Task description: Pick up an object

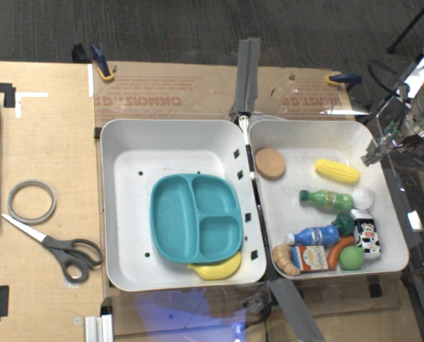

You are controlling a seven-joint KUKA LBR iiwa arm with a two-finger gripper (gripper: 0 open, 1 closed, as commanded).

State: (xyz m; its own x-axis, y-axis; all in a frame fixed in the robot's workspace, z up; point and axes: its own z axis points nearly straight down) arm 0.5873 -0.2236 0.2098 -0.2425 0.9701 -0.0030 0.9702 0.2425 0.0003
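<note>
One claw (374, 154) was all I had to work with, and it hung at the far right rim of the right bin (318, 128), low against the wall; from my feed I could not tell how it was set, and nothing showed in its grip. The arm (415, 112) came in from the right edge behind it.

Nearest to it lay the corn cob (337, 171), just to the left and a little toward me, inside the same bin. Its long axis ran roughly left to right with a slight tilt, so I judged a short move inward and a grasp across its narrow width would suit. It looked yellow, ribbed and stubby, lying clear of its neighbours.

Beyond it sat a round tan cookie (271, 163) near the bin's left wall, and a green bottle (327, 199) lying on its side just below the corn. Further toward the front corner things crowded together: a blue bottle (313, 236), a green ball (352, 258), a croissant (286, 259).

The left bin (119, 191) held a teal divided plate (196, 218) with a banana (217, 268) tucked under its front edge. Scissors (58, 248) lay on the surface.
</note>
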